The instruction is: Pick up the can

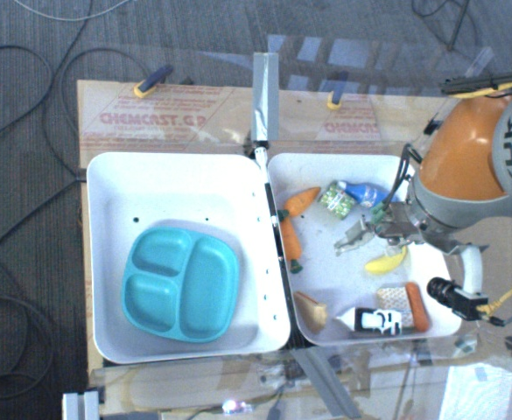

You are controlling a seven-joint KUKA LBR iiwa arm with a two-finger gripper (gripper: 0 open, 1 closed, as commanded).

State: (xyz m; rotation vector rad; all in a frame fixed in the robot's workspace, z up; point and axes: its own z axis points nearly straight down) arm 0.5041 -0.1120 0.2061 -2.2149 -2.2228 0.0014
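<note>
Closest to the lens up top-right: the grey arm point(466, 151) with its fat orange band, reaching in from the right over the right bin point(352, 161). Ends in the gripper point(354, 237), low over the middle of that bin, metal tip pointing left. Open or closed? Can't tell from this angle, and can't make out anything held in it.

Now the target: the can point(335, 199), small, green and white, lying near the bin's back wall, just up and left of the gripper, apart from it. Touching, or very nearly touching, a blue object point(365, 191) on its right, too blurred to name.

Left of the can, an orange carrot point(301, 201), tilted, tip toward the dividing wall. Below that, a second long orange piece point(291, 241) lying along the left wall. Just below and right of the gripper, a yellow banana point(385, 262).

Along the front wall: a tan bread-like wedge point(311, 307), then a black-and-white bottle point(378, 321) on its side, with a checkered waffle-like piece point(394, 297) and a reddish sausage point(417, 307) right beside it.

Over in the left bin point(107, 234), a teal divided plate point(183, 281), sitting toward the front, well apart from all the action.
</note>
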